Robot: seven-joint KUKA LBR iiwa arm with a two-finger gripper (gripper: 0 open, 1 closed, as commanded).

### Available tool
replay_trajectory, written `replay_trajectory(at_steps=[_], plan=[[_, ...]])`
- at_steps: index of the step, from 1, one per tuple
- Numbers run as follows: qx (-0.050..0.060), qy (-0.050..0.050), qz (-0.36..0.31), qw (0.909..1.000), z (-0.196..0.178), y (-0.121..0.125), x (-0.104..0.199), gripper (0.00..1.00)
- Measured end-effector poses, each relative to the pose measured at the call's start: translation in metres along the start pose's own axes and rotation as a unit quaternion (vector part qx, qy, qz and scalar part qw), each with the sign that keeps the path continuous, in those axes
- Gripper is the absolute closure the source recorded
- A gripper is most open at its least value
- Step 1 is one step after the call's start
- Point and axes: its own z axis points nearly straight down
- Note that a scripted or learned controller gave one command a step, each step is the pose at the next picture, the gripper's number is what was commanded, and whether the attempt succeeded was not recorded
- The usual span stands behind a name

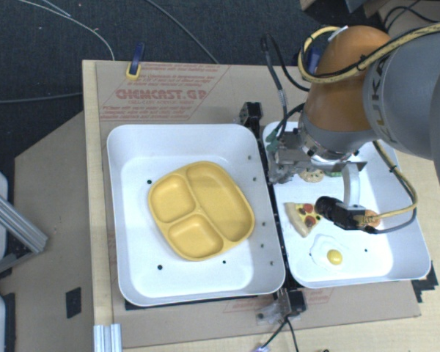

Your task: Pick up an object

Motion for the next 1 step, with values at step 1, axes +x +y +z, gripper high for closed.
replay_trajectory(at_steps=[1], plan=[[0.0, 0.0, 0.0, 1.0, 0.0009, -0.0103, 0.0512, 1.0]])
